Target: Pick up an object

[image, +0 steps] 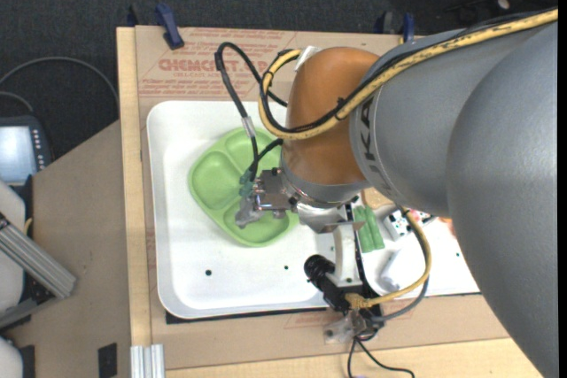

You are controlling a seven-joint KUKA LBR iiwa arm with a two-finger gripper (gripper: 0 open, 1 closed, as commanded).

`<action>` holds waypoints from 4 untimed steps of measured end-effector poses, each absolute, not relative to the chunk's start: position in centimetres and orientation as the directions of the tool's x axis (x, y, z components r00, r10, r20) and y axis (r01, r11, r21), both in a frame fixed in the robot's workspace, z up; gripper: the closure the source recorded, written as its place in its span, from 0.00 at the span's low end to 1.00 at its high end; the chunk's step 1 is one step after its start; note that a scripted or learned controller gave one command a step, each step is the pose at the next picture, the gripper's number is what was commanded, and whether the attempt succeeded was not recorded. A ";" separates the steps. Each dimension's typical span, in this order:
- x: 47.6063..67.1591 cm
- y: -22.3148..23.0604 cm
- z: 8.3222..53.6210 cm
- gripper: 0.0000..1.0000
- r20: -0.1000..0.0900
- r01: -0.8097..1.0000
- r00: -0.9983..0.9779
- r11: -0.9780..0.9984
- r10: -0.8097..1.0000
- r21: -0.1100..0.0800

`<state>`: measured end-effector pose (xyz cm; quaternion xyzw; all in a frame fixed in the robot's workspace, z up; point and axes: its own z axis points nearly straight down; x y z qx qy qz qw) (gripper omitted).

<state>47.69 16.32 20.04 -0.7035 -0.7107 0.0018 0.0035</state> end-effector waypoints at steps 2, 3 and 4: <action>48.0 13.1 31.2 1.00 0.000 1.000 -0.002 0.002 1.000 0.002; 48.0 13.2 32.2 1.00 0.000 1.000 -0.003 0.003 1.000 0.003; 47.8 9.4 27.0 1.00 -0.002 1.000 0.006 -0.006 1.000 -0.007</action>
